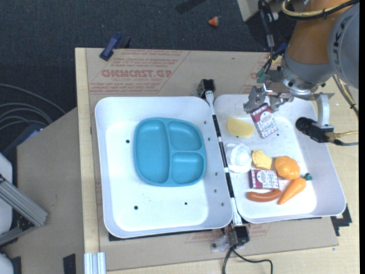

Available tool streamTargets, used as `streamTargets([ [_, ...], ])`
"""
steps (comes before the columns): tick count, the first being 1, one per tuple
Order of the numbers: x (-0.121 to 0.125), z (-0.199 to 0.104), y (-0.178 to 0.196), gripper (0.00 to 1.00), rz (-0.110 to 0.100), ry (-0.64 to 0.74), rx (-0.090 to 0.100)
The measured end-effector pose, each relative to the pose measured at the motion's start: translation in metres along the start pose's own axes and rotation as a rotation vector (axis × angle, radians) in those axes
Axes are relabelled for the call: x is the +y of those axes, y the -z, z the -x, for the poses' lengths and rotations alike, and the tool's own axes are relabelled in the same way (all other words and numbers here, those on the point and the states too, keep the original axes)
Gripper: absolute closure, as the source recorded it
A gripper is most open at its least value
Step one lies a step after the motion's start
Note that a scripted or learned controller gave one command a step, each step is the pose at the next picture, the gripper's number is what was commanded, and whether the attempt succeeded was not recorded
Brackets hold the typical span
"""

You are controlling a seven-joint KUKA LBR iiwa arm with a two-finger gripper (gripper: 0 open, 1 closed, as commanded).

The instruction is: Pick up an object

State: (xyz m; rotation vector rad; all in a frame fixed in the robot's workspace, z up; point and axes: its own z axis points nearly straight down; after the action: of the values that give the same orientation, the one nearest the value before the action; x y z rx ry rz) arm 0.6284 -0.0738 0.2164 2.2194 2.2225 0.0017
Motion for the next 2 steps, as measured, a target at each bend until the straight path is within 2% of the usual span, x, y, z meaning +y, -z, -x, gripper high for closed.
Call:
streamTargets([
  [1,-0.062,-0.050,0.035,1.00,-0.004,0.000,0.001],
  [2,-0.035,-0.021,0.033,1.00,0.000,-0.002,-0.001],
])
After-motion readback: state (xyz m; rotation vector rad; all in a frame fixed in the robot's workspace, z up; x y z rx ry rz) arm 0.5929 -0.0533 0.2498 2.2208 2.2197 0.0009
